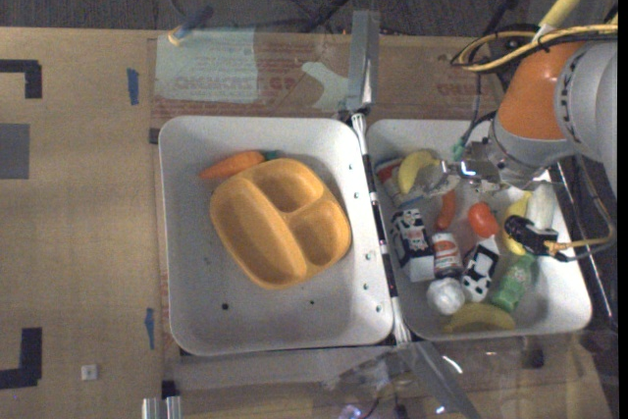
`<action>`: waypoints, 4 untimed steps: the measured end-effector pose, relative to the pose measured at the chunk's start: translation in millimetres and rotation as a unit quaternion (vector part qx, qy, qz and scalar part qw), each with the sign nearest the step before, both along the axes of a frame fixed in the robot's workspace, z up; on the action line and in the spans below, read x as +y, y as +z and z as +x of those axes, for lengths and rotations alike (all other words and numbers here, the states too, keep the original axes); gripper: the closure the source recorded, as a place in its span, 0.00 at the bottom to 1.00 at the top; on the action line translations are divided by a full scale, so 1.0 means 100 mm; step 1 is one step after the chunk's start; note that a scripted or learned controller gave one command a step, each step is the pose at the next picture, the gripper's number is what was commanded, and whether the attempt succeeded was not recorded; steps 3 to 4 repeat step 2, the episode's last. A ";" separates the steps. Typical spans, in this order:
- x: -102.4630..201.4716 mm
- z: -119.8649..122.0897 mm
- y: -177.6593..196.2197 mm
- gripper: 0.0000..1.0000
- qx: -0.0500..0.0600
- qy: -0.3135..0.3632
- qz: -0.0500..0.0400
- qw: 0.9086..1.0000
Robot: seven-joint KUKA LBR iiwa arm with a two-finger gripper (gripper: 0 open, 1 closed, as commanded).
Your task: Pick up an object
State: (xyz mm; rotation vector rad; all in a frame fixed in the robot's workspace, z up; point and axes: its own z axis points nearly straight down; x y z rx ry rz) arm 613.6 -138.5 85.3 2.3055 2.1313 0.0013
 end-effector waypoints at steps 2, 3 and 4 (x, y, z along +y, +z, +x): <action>0.27 -0.21 1.15 1.00 0.002 0.016 0.000 1.000; 0.27 -0.21 1.15 1.00 0.002 0.016 0.000 1.000; 0.27 -0.21 1.15 1.00 0.002 0.016 0.000 1.000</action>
